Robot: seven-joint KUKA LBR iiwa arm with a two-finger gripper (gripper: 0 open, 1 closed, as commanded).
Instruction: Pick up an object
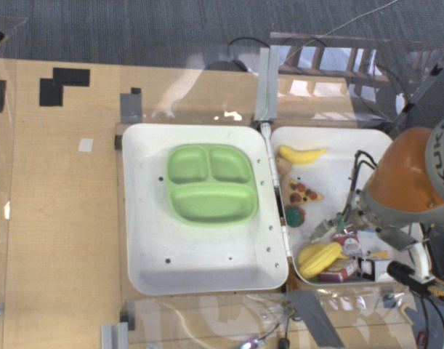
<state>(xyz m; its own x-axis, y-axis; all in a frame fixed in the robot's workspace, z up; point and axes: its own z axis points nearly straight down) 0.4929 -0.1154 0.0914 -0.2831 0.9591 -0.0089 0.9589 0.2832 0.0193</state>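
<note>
The right bin holds several toy foods: a yellow banana near its far left corner, a pizza slice below it, a small red and green piece, and a yellow bunch at the near edge beside some small red and white packets. My gripper reaches down into this bin from the right, just above the yellow bunch and the packets. The orange band of the arm covers the bin's right side. I see nothing held between the fingers.
The left bin holds a green divided tray in its middle. A metal divider rail runs between the bins at the far side. Bare wooden bench lies to the left.
</note>
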